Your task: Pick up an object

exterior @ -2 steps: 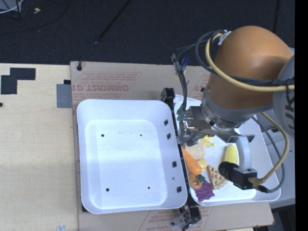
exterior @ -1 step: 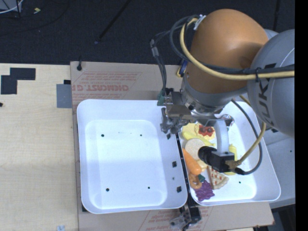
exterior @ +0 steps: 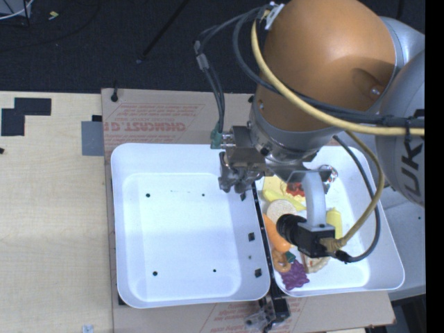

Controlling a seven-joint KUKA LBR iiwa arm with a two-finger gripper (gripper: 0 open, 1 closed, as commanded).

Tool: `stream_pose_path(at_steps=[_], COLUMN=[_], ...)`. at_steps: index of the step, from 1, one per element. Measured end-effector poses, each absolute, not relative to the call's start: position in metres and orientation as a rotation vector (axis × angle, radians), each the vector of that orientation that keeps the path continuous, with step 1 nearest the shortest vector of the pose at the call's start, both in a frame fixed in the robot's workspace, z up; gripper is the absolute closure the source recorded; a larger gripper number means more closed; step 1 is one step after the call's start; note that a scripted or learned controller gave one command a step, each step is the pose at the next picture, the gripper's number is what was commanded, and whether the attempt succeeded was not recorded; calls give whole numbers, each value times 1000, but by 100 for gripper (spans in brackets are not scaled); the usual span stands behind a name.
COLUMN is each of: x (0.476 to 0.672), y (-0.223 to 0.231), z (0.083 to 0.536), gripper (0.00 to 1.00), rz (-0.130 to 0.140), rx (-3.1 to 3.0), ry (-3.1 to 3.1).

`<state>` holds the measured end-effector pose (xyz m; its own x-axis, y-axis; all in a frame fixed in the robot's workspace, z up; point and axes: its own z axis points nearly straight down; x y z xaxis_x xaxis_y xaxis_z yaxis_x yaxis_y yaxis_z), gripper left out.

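One grey arm (exterior: 326, 54) with a broad orange dome covers the upper right of the frame. Pale letters at its right edge are cut off and cannot be read in full. One brown cardboard sheet (exterior: 159, 116) lies under two white bins. Its red print along the top is upside down and too faint to make out.

The left bin (exterior: 180, 234) shows four small dark spots on its floor. The right bin (exterior: 374, 262) holds a cluster of toy food at its left side, lower centre-right of the frame:
- two yellow pieces (exterior: 283, 188)
- one orange carrot-like piece (exterior: 275, 236)
- one pale round disc (exterior: 281, 209)
- one purple piece (exterior: 295, 276)
- one small red piece (exterior: 296, 188)

The gripper (exterior: 237, 179) hangs over the wall where the bins meet, just left of the cluster. Whether it is apart or together cannot be told, nor whether it touches anything.
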<state>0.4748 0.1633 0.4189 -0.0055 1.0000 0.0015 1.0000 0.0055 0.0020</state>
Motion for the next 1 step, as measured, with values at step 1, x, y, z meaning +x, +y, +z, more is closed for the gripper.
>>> stream_pose_path(at_steps=[1], x=[476], y=[192], z=[443], gripper=[100], rz=[-1], rx=[2217], ry=[2226])
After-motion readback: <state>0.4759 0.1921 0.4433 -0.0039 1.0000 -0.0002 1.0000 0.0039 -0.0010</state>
